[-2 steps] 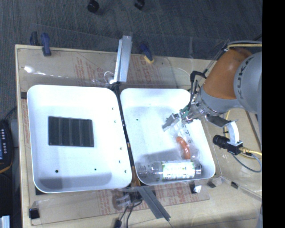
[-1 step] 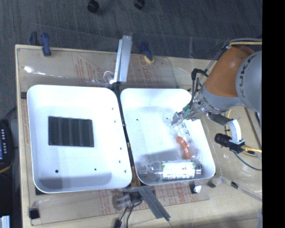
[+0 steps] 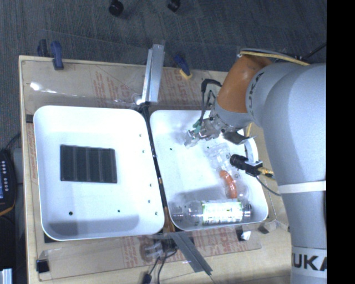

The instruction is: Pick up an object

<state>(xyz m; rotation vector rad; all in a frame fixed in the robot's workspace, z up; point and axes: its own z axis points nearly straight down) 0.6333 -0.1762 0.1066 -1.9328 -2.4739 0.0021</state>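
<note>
Right bin point(image 3: 166, 166): clear bottle point(image 3: 213, 213) lying at near wall; pincer point(image 3: 202, 132) above far end, state indiscernible. Advice: centre over bottle, descend squarely.

Dark grey carpet floor point(image 3: 83, 22) around and above the tabletop point(image 3: 83, 72), ribbed texture. Two black caster wheels point(image 3: 116, 7) at the top edge. Tabletop is pale wood or board with faint red printed markings, under a clear sheet. Blue clamps point(image 3: 56, 54) on its far edge, left and middle. Metal bracket point(image 3: 153, 72) upright at the far edge, another metal strip point(image 3: 191, 258) at the near edge. Light even, soft shadows.
</note>
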